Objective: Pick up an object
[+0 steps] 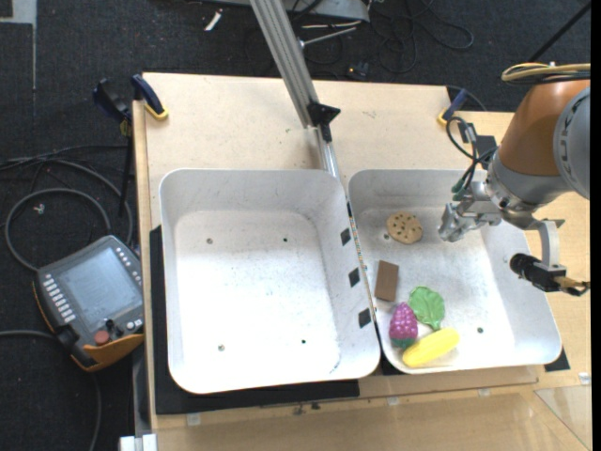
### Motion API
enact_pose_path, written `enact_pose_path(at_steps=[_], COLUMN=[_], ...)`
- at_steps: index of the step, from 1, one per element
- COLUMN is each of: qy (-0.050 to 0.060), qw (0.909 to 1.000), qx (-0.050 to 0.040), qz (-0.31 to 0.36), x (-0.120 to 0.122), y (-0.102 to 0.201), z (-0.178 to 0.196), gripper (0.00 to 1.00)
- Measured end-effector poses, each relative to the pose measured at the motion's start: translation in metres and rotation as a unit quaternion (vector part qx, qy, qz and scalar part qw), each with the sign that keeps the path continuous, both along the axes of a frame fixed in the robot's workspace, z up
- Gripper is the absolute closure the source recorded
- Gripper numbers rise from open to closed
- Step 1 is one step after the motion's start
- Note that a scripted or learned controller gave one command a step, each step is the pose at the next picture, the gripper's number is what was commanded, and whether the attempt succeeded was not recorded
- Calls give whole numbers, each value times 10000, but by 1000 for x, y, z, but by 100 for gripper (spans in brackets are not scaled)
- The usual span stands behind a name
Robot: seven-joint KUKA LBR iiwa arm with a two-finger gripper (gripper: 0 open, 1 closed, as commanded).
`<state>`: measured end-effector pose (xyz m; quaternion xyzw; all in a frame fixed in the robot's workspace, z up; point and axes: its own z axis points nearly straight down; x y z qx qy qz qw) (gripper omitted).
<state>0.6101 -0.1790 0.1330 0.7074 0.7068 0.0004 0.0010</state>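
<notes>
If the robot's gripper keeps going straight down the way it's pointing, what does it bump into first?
Probably the bare floor of the right bin. The gripper points down just right of the cookie, so it looks likely to miss it, though depth is hard to judge from this slanted view.

The pale bench (pixel 244 120) bears two white bins (pixel 188 195) side by side.

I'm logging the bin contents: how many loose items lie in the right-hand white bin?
5, none seemingly hidden: a round tan speckled cookie near the back, a brown rectangular block mid-left, a green leafy piece, a purple grape bunch, and a yellow corn-like piece at the front.
</notes>
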Motion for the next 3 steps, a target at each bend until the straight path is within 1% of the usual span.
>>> enact_pose_path(at_steps=[1,2,3], qy=[-20,-22,-6], qw=[10000,10000,10000], qx=[-3,-7,10], qz=[19,18,41], x=[-2,-1,5], y=[10,10,59], z=[52,97,107], gripper=[100,100,100])
